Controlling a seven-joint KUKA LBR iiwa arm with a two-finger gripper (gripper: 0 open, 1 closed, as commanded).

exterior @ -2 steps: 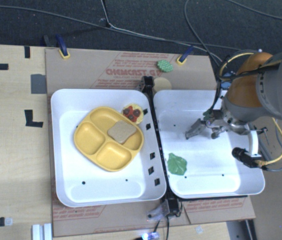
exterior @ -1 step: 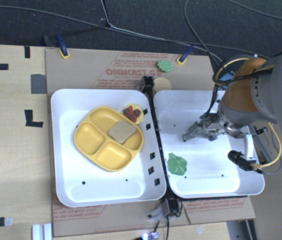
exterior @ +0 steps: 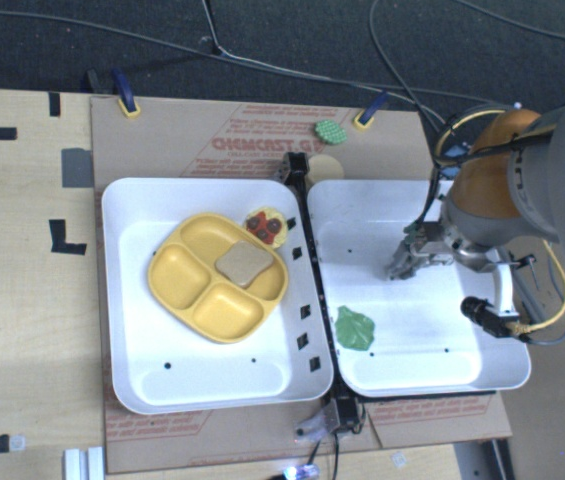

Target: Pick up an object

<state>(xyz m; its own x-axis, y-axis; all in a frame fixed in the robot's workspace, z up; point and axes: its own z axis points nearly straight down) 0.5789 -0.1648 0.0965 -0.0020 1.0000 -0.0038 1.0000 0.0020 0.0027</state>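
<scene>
A green leafy object (exterior: 354, 328) lies in the right bin (exterior: 362, 203), near its left wall toward the front. My gripper (exterior: 403, 265) hangs over the middle of that bin, to the right of and beyond the green object, apart from it. Nothing shows between its fingertips. In the left bin (exterior: 127, 228) sits a yellow divided plate (exterior: 217, 276) with a tan slice of bread (exterior: 243, 263) in one compartment. A small red and dark berry cluster (exterior: 266, 227) rests at the plate's far right rim.
The arm's grey body and orange band (exterior: 502, 173) cover the right bin's far right side. A small green dotted object (exterior: 330, 131) lies on the cardboard beyond the bins. Black clips (exterior: 298, 168) join the bins along the middle divider. Cables cross the dark floor behind.
</scene>
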